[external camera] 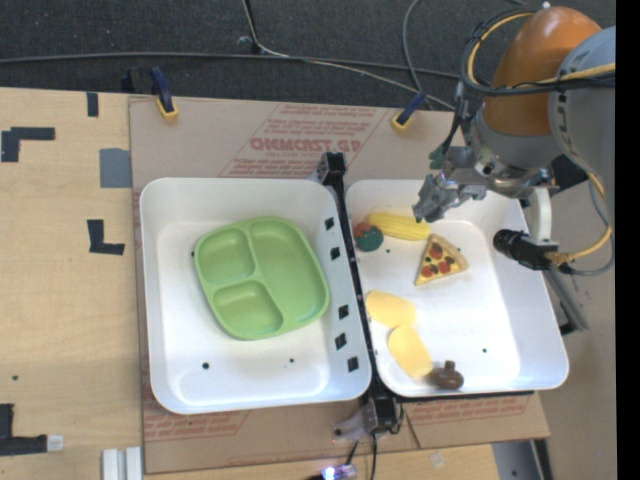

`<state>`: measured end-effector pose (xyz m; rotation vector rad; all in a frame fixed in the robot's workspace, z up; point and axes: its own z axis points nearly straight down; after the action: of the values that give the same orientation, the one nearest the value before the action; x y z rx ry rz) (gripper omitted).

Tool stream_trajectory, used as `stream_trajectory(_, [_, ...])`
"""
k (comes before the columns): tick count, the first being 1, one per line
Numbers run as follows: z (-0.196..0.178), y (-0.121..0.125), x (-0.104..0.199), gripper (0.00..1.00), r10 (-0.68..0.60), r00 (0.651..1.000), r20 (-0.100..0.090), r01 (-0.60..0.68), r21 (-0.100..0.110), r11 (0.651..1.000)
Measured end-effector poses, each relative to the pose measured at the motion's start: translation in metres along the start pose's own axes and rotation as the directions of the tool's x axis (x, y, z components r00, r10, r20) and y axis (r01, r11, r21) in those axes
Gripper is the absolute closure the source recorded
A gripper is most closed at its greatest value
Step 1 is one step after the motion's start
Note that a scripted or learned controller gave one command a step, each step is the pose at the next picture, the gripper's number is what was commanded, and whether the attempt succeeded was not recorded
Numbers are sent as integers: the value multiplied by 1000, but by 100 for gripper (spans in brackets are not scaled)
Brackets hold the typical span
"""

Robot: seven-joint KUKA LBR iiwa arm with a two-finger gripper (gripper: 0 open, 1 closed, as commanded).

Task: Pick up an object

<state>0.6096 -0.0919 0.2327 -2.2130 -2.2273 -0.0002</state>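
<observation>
- The pincer [434, 206] hangs over the right bin's [520, 348] far edge; I cannot tell whether it grips anything.
- Just beside it lies a yellow corn cob [397, 228], with a pizza slice [440, 261] nearby.
- Two yellow pieces [398, 330] lie nearer the camera.
- A green divided plate [262, 276] sits in the left bin [180, 378].

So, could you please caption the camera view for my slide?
Gripper poised above toy corn in the right bin; green tray in the left bin.
</observation>
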Motion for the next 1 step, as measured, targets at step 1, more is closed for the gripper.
stream_trajectory(1, [12,-11,49,100,1,1000,1,-1,1,1000])
